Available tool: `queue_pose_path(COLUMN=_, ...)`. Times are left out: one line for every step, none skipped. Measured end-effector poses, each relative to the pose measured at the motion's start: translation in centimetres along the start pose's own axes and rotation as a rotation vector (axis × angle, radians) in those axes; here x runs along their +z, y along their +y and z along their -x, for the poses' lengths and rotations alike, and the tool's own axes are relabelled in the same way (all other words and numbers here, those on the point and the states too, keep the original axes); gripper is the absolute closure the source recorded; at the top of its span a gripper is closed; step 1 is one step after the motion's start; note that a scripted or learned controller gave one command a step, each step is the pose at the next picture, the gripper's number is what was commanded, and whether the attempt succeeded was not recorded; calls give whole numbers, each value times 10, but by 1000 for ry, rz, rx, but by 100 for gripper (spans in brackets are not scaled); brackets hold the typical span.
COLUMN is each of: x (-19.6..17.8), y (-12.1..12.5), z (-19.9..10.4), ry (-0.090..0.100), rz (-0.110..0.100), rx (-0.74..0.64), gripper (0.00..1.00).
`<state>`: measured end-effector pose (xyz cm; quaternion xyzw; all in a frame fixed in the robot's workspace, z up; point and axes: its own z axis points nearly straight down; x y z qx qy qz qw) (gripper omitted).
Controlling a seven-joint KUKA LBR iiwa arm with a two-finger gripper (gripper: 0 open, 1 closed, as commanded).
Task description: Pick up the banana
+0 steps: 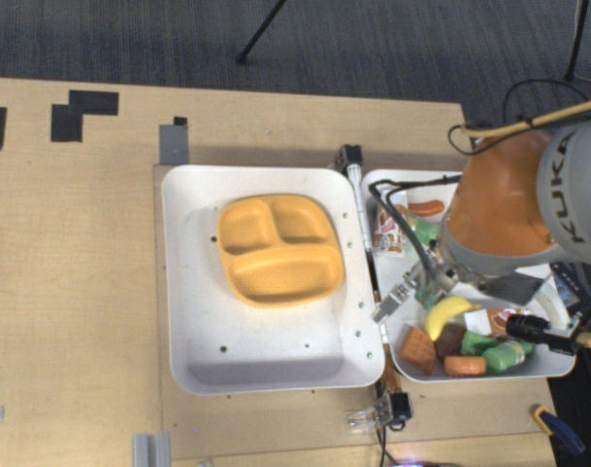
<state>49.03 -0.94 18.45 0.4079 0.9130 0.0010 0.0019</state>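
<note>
The gripper (429,290) sits low in the right bin (490,371), near its left wall; whether it is open or closed cannot be told. The banana (447,313) lies just beside it, toward the bin's front edge, among other toy food: a brown piece (418,349), a green one (498,351), a sausage (464,365). The left bin (193,290) holds 1 orange tray (278,248) with 3 compartments near its back-right corner.

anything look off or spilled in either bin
Nothing spilled. The yellow three-compartment plastic plate sits slightly askew in the left white bin. The yellow banana lies among jumbled toy food in the right white bin, under the arm.
</note>
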Motion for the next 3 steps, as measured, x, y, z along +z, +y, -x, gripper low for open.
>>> queue_pose_path(x=0, y=1, z=-4, ry=0, rz=0, rx=-306, gripper=0)
queue_pose_path(x=0, y=-36, z=36, ry=-1, rz=0, rx=-421, gripper=0)
queue_pose_path(x=85, y=-33, z=70, ry=-6, rz=5, rx=-618, gripper=0)
